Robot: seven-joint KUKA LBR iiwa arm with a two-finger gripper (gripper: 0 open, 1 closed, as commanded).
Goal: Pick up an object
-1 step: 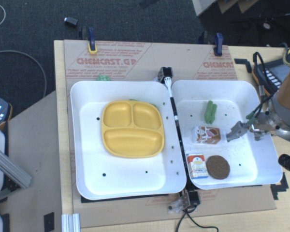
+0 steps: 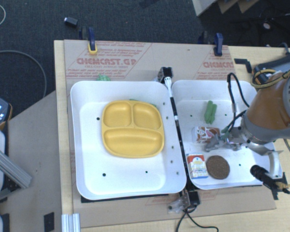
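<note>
In the right bin (image 2: pixel 195 93) lie several small objects: a green oblong piece (image 2: pixel 210 111) at the back, a red and white packet (image 2: pixel 204 133) in the middle, a small white carton with a red label (image 2: pixel 196 166) at the front left, and a brown round disc (image 2: pixel 217 167) beside it. My gripper (image 2: pixel 217 142) reaches in from the right and sits low, right against the packet's near edge and just behind the disc. Nothing is seen lifted off the bin floor.
A yellow divided plate (image 2: pixel 133 128) lies in the left bin (image 2: pixel 82 144). A black cable (image 2: pixel 232 98) loops from the arm over the right bin's back. Blue clamps (image 2: pixel 91 38) hold the board's far edge.
</note>
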